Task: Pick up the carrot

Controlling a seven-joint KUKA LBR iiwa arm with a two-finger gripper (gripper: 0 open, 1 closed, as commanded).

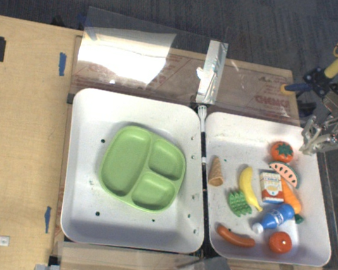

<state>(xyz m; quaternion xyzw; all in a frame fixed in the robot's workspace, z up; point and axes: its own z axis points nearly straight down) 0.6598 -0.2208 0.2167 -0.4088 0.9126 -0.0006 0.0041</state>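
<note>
The carrot [292, 198] is a short orange piece lying in the right bin [236, 136], wedged against the right side of a small orange-and-white carton [271, 185] and just below a watermelon slice [285, 172]. My gripper [319, 145] hangs over the bin's far right corner, up and to the right of the carrot, near a red tomato [282, 151]. Its fingers are open and nothing is between them.
Packed around the carrot are a banana [249, 186], a green leafy piece [240, 202], a blue bottle [273, 219], a red ball [280, 243], a red sausage [235, 236] and a tan cone [216, 170]. The left bin [88, 118] holds a green divided plate [143, 168].
</note>
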